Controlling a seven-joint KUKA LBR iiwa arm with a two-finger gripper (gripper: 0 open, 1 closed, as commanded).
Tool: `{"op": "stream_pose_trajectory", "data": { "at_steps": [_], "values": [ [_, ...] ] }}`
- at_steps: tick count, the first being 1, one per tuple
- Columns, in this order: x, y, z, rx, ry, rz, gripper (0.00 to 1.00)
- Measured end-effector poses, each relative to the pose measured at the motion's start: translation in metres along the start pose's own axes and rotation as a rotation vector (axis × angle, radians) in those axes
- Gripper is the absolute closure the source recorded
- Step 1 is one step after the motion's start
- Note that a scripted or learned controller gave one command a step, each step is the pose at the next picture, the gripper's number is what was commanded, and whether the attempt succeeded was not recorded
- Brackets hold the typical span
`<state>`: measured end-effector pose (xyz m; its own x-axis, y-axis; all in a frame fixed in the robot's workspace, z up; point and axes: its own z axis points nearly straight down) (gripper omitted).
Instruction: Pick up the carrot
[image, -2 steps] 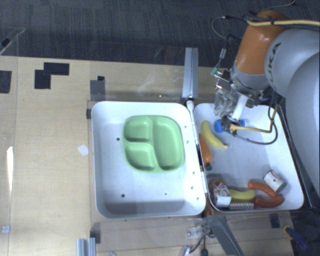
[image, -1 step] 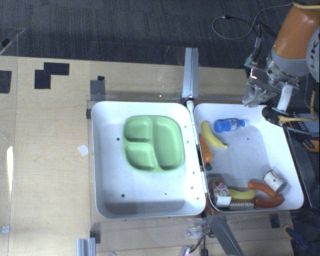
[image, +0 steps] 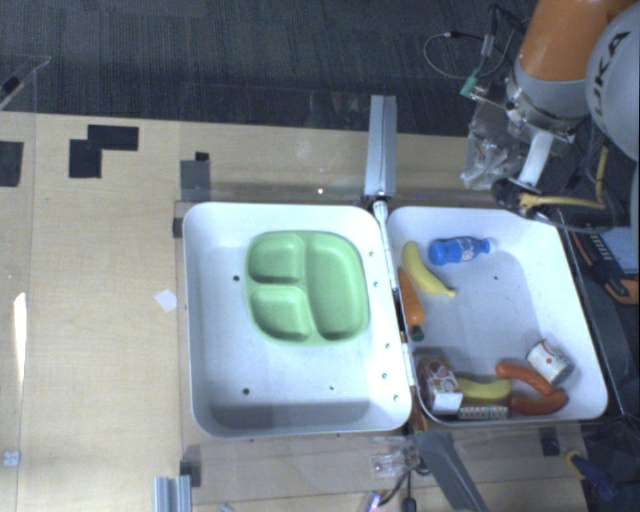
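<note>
The carrot (image: 410, 295) is orange with a dark green end. It lies lengthwise along the left wall of the right bin (image: 520, 290), next to a yellow banana (image: 428, 270). My gripper (image: 506, 165) hangs above the bench behind the right bin's far edge, well apart from the carrot and up to its right. Its fingers stand apart with nothing between them.
A blue bottle (image: 460, 249) lies near the right bin's far wall. At its front lie a small packet (image: 440, 380), a second banana (image: 483, 388), two red sausages (image: 530, 380) and a small can (image: 549, 360). The left bin (image: 215, 330) holds a green divided plate (image: 305, 285).
</note>
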<state>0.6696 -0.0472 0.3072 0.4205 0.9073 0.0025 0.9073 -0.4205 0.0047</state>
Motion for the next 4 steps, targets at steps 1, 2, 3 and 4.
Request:
{"op": "stream_pose_trajectory", "data": {
  "at_steps": [1, 2, 3, 4],
  "values": [
    [0.054, -0.026, 0.038, 0.003, -0.001, 0.160, 1.00],
    [0.056, -0.025, 0.026, 0.000, 0.002, 0.155, 1.00],
    [0.057, -0.025, 0.015, -0.002, 0.004, 0.151, 1.00],
    [0.058, -0.024, 0.003, -0.006, 0.007, 0.146, 1.00]
  ]
}}
